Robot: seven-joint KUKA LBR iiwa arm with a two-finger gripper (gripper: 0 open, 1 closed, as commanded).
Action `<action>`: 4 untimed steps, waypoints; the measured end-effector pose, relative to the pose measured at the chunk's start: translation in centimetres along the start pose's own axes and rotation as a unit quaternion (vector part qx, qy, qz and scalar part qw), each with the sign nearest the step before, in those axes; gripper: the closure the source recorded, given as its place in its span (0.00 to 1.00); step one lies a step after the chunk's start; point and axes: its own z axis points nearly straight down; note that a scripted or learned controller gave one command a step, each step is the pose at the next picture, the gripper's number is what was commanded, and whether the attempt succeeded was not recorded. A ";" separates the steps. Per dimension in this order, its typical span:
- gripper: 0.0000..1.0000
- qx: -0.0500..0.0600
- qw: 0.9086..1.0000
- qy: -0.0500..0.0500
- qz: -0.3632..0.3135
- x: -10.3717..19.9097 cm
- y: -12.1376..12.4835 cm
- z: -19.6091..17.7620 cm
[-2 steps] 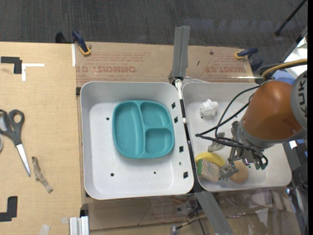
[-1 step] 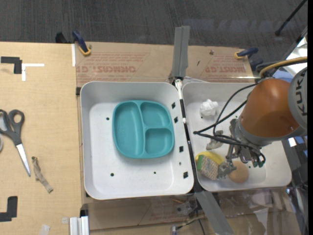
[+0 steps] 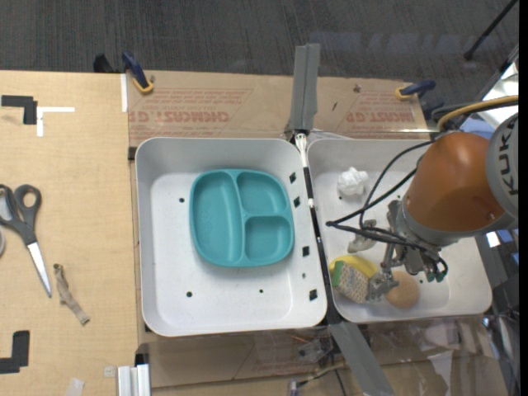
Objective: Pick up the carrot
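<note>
Camera view | end effector (image 3: 388, 280) low in right bin (image 3: 462, 299) | beside sponge (image 3: 352, 277)

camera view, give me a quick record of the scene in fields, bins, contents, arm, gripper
left bin: holds a teal divided plate
right bin: white crumpled item near the far wall; yellow sponge and tan rounded item near the front
carrot: cannot tell which item it is
arm: reaches in over the right bin
gripper: low, between sponge and tan item; grasp not visible
bench left: scissors
</note>
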 end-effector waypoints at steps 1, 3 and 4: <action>0.00 0.001 1.000 -0.001 0.003 2.1 -9.3 0.0; 0.00 0.000 0.993 0.000 0.120 -4.6 -13.7 0.1; 0.00 0.000 0.994 0.001 0.108 2.6 -6.2 0.0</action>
